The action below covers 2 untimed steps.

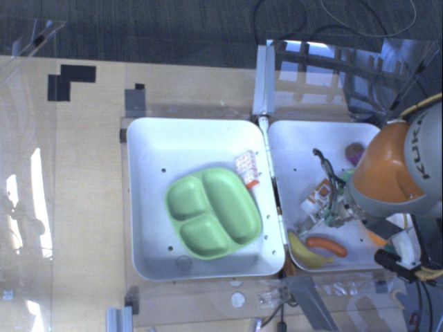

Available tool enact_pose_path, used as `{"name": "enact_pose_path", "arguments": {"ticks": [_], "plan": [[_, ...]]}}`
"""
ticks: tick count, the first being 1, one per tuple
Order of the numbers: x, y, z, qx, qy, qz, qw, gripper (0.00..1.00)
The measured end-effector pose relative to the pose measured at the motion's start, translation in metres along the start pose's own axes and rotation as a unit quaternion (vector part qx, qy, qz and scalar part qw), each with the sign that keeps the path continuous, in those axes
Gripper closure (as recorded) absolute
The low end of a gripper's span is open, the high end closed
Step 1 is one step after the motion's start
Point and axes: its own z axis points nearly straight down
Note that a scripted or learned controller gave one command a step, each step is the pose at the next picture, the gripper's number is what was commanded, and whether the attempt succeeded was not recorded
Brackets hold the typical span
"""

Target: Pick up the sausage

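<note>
You were looking at a robotics lab: a wooden worktop (76,206) with clear guard panels (332,75), loose cables (346,5) and two white bins (145,185).

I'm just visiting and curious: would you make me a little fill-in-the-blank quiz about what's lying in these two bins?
1. The green divided plate lies in the ____ bin.
2. The sausage lies right beside a yellow ____.
3. The sausage sits near the right bin's ____ edge.
4. The band above the arm's wrist is coloured ____.

Missing words: left; banana; front; orange
</note>
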Motion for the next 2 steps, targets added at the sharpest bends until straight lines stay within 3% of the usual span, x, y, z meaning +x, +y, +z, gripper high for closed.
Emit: {"name": "enact_pose_path", "arguments": {"ticks": [1,2], "plan": [[0.010,0.002,-0.037,0.004,0.002,0.025,0.9997,0.00],[0.006,-0.001,-0.020,0.005,0.003,0.016,0.9999,0.00]]}}
